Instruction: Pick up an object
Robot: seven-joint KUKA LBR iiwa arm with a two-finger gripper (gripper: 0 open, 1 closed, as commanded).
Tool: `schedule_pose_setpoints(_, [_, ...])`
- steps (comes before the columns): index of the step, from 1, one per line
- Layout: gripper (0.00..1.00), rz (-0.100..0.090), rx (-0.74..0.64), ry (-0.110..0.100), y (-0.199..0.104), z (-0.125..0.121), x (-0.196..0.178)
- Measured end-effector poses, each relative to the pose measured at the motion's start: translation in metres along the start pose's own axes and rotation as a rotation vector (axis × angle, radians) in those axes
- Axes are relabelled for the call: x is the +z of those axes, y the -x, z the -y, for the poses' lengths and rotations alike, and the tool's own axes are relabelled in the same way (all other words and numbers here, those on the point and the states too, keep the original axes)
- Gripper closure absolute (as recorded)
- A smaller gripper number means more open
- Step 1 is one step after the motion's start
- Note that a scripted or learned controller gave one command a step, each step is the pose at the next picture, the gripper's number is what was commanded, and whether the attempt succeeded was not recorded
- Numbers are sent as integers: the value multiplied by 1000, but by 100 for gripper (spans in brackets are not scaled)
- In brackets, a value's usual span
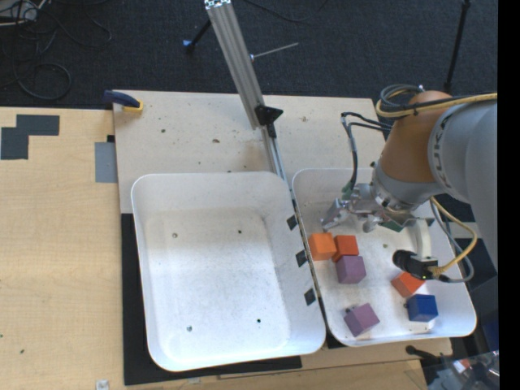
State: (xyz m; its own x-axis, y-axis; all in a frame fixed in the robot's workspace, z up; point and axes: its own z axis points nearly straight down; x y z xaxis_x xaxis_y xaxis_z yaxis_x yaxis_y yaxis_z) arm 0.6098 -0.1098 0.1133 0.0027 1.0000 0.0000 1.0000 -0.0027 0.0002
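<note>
Several small blocks lie in the right bin [455,319]. An orange block [322,245] touches a red block [347,244], with a purple block [351,269] just in front of them. A second purple block [361,318] lies near the front rim. An orange-red block [405,283] and a blue block [422,307] sit at the front right. My gripper [351,218] hangs over the back of this bin, just behind the orange and red blocks. It is open and nothing is between its fingers.
The left bin [146,218] stands beside the right one, the two rims meeting in the middle. A slanted metal rail [240,63] rises behind the bins. The arm's cables [354,149] loop over the back of the right bin.
</note>
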Motion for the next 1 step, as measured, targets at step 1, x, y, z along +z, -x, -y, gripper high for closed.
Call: schedule_pose_setpoints(1, [100,-1,9,-5,2,1,-7])
